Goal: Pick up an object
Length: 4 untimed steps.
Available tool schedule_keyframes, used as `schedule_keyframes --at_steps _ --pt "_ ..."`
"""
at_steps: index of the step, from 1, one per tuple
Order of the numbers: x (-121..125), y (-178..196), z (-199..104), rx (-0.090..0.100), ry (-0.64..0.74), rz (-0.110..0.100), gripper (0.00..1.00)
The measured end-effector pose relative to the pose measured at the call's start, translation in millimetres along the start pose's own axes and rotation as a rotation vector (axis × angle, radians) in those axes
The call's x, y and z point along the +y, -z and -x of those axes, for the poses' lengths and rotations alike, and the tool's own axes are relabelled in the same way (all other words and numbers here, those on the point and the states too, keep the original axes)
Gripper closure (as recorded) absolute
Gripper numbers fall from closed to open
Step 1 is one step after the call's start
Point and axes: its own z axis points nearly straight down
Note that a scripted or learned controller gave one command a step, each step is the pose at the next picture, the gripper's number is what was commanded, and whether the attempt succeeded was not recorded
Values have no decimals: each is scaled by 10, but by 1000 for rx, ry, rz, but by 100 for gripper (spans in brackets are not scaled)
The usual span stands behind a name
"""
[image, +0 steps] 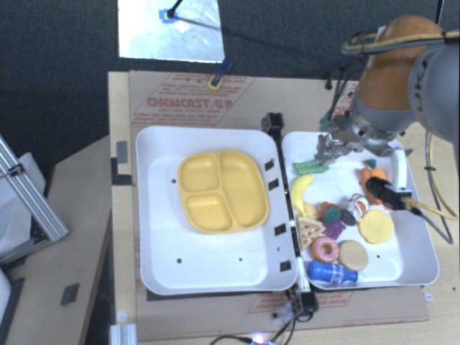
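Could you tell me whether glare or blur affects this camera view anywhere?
In the camera view, the shiny sheet beyond the bench glares white; both bins look evenly lit; the small toys are soft but recognisable, such as the banana; the pincer looks slightly blurred.

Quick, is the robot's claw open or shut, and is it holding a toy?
Gripper: above the green toy in the right bin; open or shut cannot be told.
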Motion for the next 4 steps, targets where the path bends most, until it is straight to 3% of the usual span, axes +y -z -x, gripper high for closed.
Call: schedule_keyframes --at_steps 1,2,4 --pt "-59 -110 -564 0 0 -2 100" --pt "-100 10 -1189 0 0 0 100" --pt "-13 20 -1175 -1 -4 0 100"
